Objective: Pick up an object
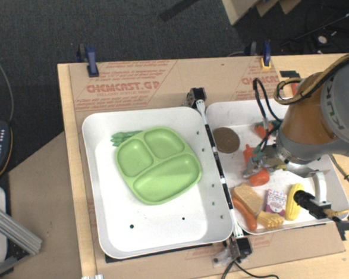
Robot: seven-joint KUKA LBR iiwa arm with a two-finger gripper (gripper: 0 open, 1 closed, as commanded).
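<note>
- Gripper (255,165) sits low in the right bin (339,193), near its centre; the grey-and-orange arm (316,120) comes in over the bin's right half.
- Finger spread: cannot tell, the wrist body and clutter mask the tips.
- Nearest candidate is a small red-orange piece (259,177), just below the gripper and touching or nearly touching it. Whether it is between the fingers cannot be told, so no hold is claimed.
- Another orange piece (248,153) lies just up-left of the gripper; a brown disc (226,139) sits further up-left, toward the bin's upper-left corner, clear of the other items.
- Toward the bin's lower edge, packed close: tan wedge (248,195), orange carrot-like stick (245,211) with its long axis along the lower-left wall, white-and-pink packet (276,200), yellow corn-like piece (294,201) lying roughly upright in view.
- Judgement: the red-orange piece is the likely target, since it is directly under the tool; only a short drop is needed.
- Room: open floor left of the gripper toward the divider wall (214,157); the lower cluster is crowded, and a sideways shift risks nudging the tan wedge.
- Left bin (100,189) holds a green divided plate (158,164), well apart from the gripper.
</note>
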